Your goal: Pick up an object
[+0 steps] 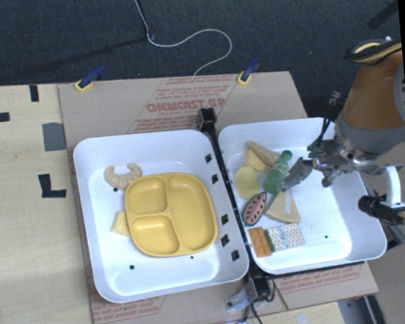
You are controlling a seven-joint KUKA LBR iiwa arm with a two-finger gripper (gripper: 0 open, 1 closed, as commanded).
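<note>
The right bin (352,239) holds a small pile. In it are a green bottle (278,172), pale yellow wedges (259,155), a round pale disc (246,182), a reddish-brown oval piece (255,207), a tan wedge (284,214), an orange packet (260,241) and a patterned white packet (287,236). My gripper (294,174) reaches in from the right, low over the bin. Its tip sits just right of the green bottle, close to it or touching it. Nothing is visibly lifted.
The left bin (92,161) holds a yellow divided plate (170,214), a beige curved piece (122,175) and a yellow wedge (118,223). A black divider clip (206,118) joins the bins. The arm's orange band (374,98) stands over the right bin's right side.
</note>
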